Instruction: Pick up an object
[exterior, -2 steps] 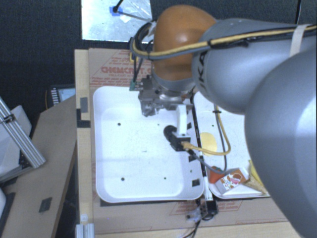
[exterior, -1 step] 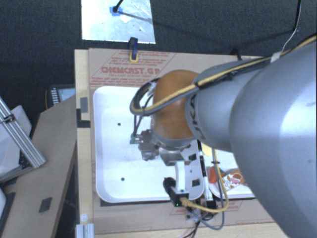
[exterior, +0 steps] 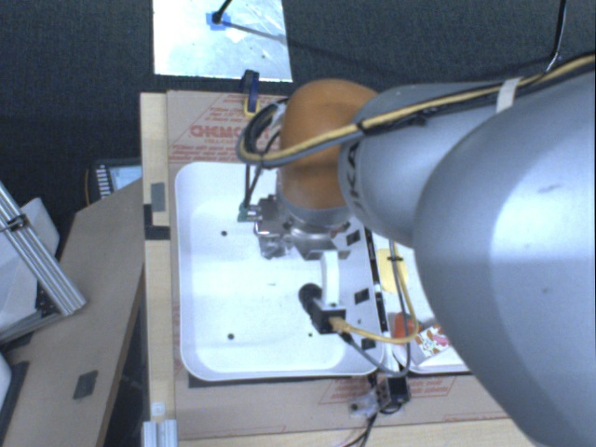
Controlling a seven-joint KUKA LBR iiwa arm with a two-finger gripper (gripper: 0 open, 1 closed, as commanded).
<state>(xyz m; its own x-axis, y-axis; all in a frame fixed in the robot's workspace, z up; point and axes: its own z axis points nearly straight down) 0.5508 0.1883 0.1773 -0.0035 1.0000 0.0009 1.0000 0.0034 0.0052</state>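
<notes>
- Evidently best to fix on a target first: look to the one likely object, a small red-and-white item (exterior: 421, 335), perhaps a packet, lying in the right bin (exterior: 447, 366) towards its front and half hidden under the arm (exterior: 484, 203).
- Carry the gripper (exterior: 272, 235) across the wall between the bins before any descent; hovers now over bare floor of the left bin (exterior: 200, 287), marked by nothing more than a few dark specks (exterior: 224, 233).
- Centre over the item, come down plumb, and close only once level with it.
- Keep clear of the bin's front wall close beside it.
- Lift slowly, and check for something truly held before counting the pick as made.
- Reaches in from the right, with the forearm high across the right bin and the orange band (exterior: 317, 147) just above the wrist.
- Points the wrist straight down and holds the gripper low over the back middle of the left bin, well apart from the item.
- Cannot tell how wide the gripper stands, nor whether anything sits in it: hidden beneath the wrist.
</notes>
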